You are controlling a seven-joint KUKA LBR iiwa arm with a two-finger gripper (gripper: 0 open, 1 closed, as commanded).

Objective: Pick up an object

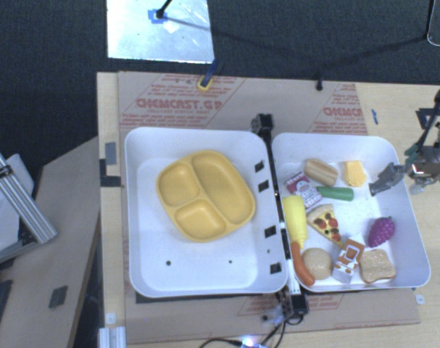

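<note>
resting on a tan bench (169,96) over dark floor (46,49), two bins (143,216); claw (393,174) state unclear.

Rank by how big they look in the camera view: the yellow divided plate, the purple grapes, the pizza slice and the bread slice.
1. yellow divided plate, clearly largest
2. pizza slice and bread slice, too alike to separate
3. purple grapes, slightly smaller

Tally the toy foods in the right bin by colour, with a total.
Yellow: 2, cheese wedge and corn
Green: 1, bean pod
Purple: 1, grapes
Orange: 1, carrot
Tan or brown: 3, hot dog bun, toast, round roll
Mixed colours: 3, pizza slice, two small cartons
Total: 11
</note>
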